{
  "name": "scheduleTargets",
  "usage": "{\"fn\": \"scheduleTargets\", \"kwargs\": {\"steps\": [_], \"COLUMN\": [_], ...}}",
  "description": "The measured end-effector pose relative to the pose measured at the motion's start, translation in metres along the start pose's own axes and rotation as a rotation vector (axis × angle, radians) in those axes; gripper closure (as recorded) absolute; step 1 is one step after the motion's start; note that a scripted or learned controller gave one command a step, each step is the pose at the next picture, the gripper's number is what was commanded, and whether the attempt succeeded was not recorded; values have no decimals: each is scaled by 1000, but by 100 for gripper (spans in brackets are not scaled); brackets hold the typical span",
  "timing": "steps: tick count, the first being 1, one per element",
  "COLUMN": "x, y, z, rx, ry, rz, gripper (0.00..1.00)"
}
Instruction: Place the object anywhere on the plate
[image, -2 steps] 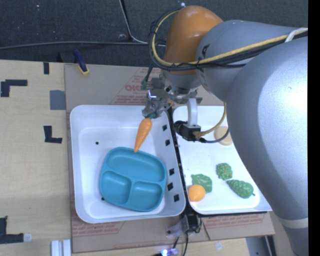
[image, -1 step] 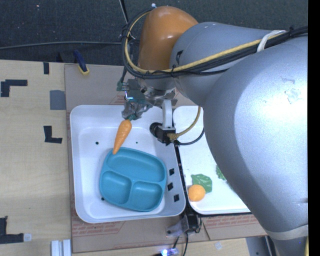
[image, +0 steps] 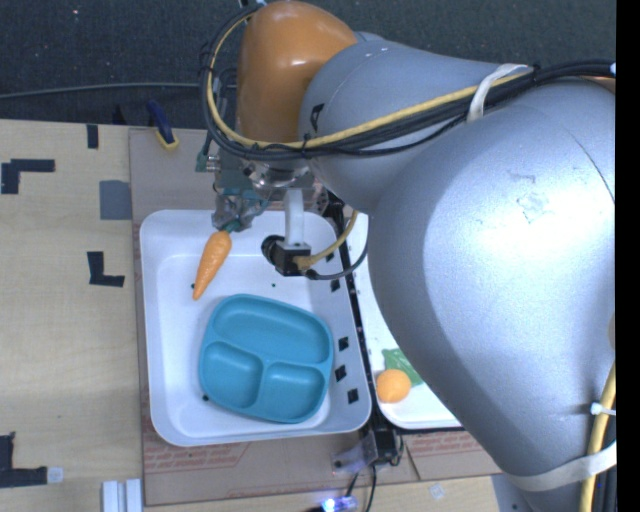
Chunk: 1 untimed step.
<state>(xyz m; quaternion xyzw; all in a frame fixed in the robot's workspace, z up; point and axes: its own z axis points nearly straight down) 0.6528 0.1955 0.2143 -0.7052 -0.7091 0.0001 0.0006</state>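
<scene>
I see the two-finger gripper (image: 232, 218) low over the left white bin (image: 160, 300), its fingers closed on the leafy top end of the orange plastic carrot (image: 210, 262). The carrot hangs tilted, tip pointing down-left, just beyond the far-left edge of the blue three-compartment plate (image: 266, 356), not on it. A small orange ball (image: 393, 386) sits in the right white bin (image: 425, 415).
</scene>
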Motion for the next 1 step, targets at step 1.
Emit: {"fn": "scheduleTargets", "kwargs": {"steps": [1], "x": [-3], "y": [0], "z": [0], "rx": [1], "ry": [-2], "rz": [3], "gripper": [0]}}
